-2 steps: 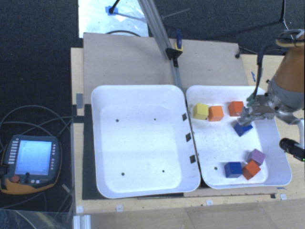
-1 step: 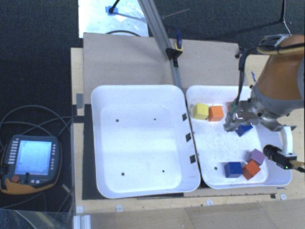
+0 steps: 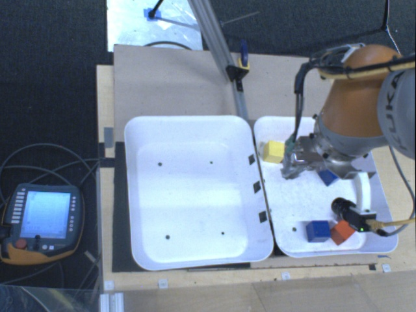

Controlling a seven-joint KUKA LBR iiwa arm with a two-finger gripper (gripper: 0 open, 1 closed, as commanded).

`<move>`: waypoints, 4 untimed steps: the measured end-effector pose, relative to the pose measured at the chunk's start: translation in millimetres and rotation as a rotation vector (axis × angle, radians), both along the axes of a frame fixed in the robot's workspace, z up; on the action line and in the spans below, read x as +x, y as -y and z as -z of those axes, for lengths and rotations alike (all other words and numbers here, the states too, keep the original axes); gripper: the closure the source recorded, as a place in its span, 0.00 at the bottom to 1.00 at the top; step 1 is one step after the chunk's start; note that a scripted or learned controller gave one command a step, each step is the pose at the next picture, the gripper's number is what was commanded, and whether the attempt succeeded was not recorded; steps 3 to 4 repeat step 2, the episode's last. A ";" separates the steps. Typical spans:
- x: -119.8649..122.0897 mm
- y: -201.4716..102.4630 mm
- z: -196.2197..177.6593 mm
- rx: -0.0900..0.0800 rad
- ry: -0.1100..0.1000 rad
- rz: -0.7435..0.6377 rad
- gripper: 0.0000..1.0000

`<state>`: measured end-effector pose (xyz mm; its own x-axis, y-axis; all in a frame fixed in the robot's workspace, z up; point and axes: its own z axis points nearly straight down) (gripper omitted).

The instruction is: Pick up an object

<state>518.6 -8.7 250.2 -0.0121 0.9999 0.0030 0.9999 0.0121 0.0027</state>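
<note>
Yellow block [image 3: 273,151] in right bin [image 3: 325,249], far-left corner; claw [image 3: 290,168] just right and nearer, almost touching. Claw state: cannot tell, nothing visibly held. Judgement: short leftward shift needed.

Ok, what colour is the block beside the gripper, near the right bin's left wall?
Yellow block, seen best in the camera view.

White bins [image 3: 195,132] hold yellow block [image 3: 273,151], blue block [image 3: 318,231], orange block [image 3: 342,232].

Partial "KUKA" lettering, vertical, on grey arm [image 3: 398,112]. No other legible text.
</note>
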 end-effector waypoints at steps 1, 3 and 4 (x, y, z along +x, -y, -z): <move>-3.9 -55.2 -4.1 0.000 -0.001 0.000 1.00; -9.0 -105.0 16.0 -0.001 -0.005 0.002 1.00; -9.0 -105.0 16.0 -0.001 -0.005 0.002 1.00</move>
